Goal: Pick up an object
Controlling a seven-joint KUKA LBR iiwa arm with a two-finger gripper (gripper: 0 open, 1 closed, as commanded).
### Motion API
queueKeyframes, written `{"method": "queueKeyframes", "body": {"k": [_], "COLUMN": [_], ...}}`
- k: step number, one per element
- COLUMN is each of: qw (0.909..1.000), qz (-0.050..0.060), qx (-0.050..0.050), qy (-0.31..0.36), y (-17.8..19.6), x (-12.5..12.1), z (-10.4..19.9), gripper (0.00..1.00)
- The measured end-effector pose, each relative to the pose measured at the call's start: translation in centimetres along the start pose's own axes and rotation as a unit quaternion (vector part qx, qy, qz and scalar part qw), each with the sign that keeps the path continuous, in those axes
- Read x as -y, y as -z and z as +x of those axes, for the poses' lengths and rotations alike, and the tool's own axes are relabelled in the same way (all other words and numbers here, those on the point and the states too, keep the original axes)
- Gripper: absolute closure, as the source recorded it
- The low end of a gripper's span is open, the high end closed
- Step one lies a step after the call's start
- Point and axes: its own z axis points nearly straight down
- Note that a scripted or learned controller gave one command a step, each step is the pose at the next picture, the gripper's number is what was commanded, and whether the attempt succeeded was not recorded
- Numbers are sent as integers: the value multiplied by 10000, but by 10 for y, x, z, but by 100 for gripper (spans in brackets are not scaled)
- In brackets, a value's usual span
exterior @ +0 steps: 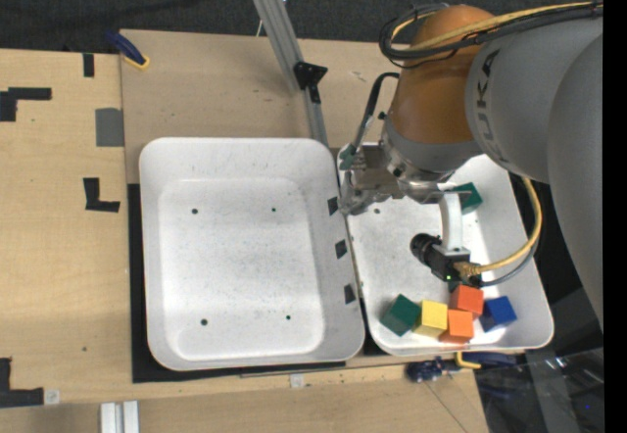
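From my seat, the arm (509, 78) reaches in from the right and hangs over the right bin (529, 323), its orange band above the wrist sitting over the bin's far half. The gripper (364, 188) is down near the bin's left wall, close to the seam with the left bin (157, 225). I cannot tell whether it is open or closed; the hardware there is a dark tangle from this angle, and I see nothing caught in it.

The candidates are well apart from it, clustered at the near end of the right bin: a green block (400, 314), a yellow block (433, 315) touching it, two orange blocks (462, 312) just beside, and a blue block (498, 312) at the end of the row. Another teal-green block (468, 196) lies near the bin's far right side, partly under the arm.

My read: the task is barely begun. Nothing is lifted, every block rests in the bin, and the gripper is not over any of them. Approach, grasp and lift all remain.
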Motion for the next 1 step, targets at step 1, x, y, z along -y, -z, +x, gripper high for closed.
{"method": "queueKeyframes", "body": {"k": [1], "qw": [10000], "qz": [-4], "qx": [-4], "qy": [5], "y": [1], "x": [13], "z": [46], "gripper": [100]}}
